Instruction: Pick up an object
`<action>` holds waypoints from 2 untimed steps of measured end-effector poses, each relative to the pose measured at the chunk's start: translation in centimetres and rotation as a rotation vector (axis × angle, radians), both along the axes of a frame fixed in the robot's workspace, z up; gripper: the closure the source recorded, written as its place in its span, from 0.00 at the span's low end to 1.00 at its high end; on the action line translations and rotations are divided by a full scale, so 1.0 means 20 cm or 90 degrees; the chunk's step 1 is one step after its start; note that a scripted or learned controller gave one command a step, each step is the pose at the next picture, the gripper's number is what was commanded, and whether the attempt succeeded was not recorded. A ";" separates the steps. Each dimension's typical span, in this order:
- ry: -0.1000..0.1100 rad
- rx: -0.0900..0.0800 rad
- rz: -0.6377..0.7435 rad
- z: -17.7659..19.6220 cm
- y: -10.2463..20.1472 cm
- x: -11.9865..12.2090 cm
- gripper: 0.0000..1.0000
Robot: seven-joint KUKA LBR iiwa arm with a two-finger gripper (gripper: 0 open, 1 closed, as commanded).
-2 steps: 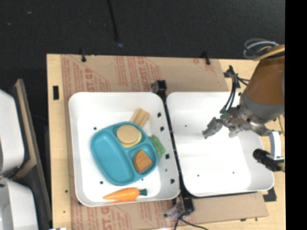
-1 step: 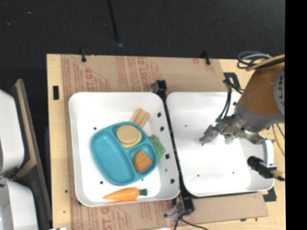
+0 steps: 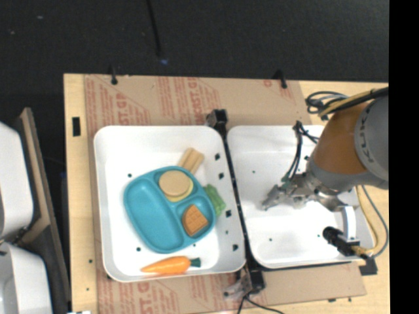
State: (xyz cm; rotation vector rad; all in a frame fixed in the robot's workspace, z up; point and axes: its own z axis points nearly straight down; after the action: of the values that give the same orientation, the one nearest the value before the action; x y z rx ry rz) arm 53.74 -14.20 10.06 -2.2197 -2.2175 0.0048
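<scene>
In the left bin [image 3: 111, 175] lies a blue divided tray [image 3: 154, 218] with a round tan cookie [image 3: 175, 184] and a brown waffle-like piece [image 3: 195, 220] on it. A tan wooden block [image 3: 192, 159] pokes out behind the tray, a green item [image 3: 215, 199] lies at its right edge, and an orange carrot [image 3: 171, 265] rests near the bin's front wall. My gripper [image 3: 275, 200] hangs low over the right bin [image 3: 262, 149], near its middle, pointing left. Nothing shows between its fingers.
The grey arm with its orange band [image 3: 340, 146] reaches in from the right over the right bin. Black cables [image 3: 330, 100] loop behind it. A black clamp [image 3: 216, 118] sits where the two bins meet at the back. Brown cardboard [image 3: 163, 90] underlies both bins.
</scene>
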 end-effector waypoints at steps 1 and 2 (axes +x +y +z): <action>-0.004 -0.001 -0.001 0.07 0.00 0.01 1.00; -0.007 -0.001 0.001 0.37 -0.01 0.04 1.00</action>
State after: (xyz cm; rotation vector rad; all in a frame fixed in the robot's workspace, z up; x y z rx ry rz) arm 54.61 -14.44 17.56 -2.2253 -2.2249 -0.0055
